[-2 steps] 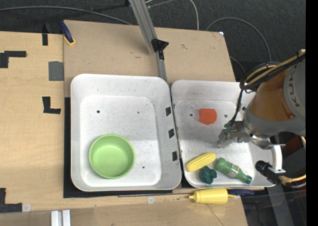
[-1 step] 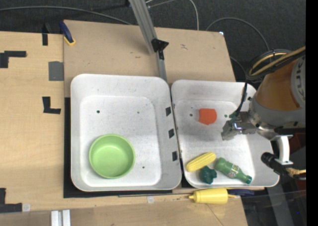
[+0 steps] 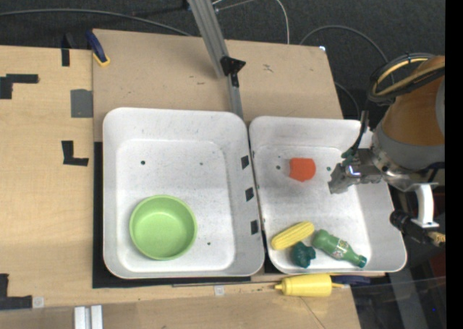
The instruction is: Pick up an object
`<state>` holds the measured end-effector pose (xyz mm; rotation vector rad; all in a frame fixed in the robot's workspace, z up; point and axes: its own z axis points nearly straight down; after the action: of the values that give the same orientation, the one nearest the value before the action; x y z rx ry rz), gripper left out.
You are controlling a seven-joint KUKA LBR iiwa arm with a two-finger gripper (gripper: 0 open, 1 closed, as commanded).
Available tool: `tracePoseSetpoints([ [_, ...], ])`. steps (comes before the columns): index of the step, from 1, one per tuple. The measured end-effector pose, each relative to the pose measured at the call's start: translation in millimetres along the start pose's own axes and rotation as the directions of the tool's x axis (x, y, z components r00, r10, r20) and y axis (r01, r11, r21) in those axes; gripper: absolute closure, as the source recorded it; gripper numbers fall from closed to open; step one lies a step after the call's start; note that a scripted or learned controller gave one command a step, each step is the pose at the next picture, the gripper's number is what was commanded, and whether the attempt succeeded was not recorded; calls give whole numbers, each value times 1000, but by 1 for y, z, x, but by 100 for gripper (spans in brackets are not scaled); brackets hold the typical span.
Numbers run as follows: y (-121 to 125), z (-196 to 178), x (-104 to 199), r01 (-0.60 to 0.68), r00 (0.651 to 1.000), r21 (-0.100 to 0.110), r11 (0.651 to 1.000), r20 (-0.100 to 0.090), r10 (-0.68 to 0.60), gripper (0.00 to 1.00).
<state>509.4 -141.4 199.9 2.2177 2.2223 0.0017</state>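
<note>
Gripper (image 3: 346,176) sits over the right bin (image 3: 271,132), out toward its 3 o'clock side, with the grey arm (image 3: 409,132) and its orange band coming in from 3 o'clock. Honestly can't tell how far apart the fingers are from this angle, it's just a dark metallic lump, and I see nothing caught in it

Closest thing to it is the orange block (image 3: 303,169), lying near the gripper at its 9 o'clock, apart from it, resting on the bin floor

Down at the bin's 6 o'clock end there's a little pile: yellow corn cob (image 3: 292,234), a green bottle (image 3: 338,247) just beside it at its 3 o'clock, and a dark teal piece (image 3: 302,254) tucked under the corn at its 5 o'clock, touching or nearly so

Left bin (image 3: 173,121) has a green bowl (image 3: 163,227) at its 7 o'clock corner, upright

Outside the bins, a yellow bottle-looking thing (image 3: 307,285) lies on the bench just past the right bin's 6 o'clock rim
</note>
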Motion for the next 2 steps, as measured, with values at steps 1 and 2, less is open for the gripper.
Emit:
tracePoseSetpoints([
  [1,-1,-45,-8,-2,1000,0,1000,1,2,100],
  [2,-10,-48,52,5,1000,4,1000,-3,-5,100],
])
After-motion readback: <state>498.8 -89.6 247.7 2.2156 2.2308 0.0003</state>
